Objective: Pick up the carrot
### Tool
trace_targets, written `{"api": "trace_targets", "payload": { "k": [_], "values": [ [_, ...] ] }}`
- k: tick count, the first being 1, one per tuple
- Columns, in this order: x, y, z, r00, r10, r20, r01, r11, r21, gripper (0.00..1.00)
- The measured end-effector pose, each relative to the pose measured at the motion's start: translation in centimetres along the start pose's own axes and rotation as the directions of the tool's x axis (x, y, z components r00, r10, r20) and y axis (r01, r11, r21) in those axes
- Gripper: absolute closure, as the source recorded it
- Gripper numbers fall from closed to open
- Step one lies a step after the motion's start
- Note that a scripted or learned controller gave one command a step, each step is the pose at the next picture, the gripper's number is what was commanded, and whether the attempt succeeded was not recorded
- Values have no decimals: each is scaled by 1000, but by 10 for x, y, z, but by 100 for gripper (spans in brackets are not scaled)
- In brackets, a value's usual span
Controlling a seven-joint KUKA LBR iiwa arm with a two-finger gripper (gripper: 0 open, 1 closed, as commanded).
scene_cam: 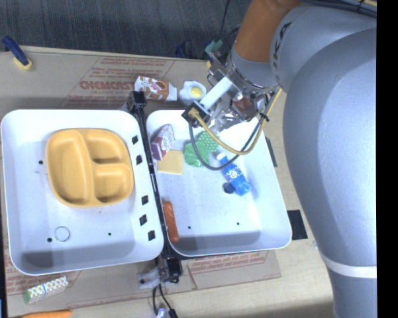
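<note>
Your gripper (220, 114) hangs over the far end of the right bin (268, 227), its wrist hardware and a looping yellow cable crowding the view, so you cannot tell from here whether it is released or clenched, and nothing can be seen grasped in it. The carrot (170, 221) is well apart from it, toward the camera and to the view's left of the tool. It lies lengthwise against the right bin's left wall, right by the divider where the two bins meet. That wall-hugging position probably matters: one side of the carrot looks pressed to the rim, so you likely have room to close along its length more easily than across it.

Directly below the tool sit a green item (202, 150) and a blue and white packet (235, 181), with a yellow block (171, 162) and a purple packet (163, 141) beside them on the tool's carrot side. They lie between you and the target, so expect to travel over them. The left bin (26, 257), farther off, holds a yellow divided tray (89, 165).
</note>
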State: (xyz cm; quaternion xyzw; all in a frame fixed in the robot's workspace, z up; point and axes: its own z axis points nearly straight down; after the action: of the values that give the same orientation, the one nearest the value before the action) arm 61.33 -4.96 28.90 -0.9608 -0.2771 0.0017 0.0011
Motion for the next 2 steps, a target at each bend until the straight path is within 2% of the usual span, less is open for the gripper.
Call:
{"api": "trace_targets", "payload": {
  "k": [1,2],
  "values": [
    [38,-60,99,985,175,3,-175,985,1,100],
    [-32,-10,3,989,148,0,-148,989,0,100]
  ]
}}
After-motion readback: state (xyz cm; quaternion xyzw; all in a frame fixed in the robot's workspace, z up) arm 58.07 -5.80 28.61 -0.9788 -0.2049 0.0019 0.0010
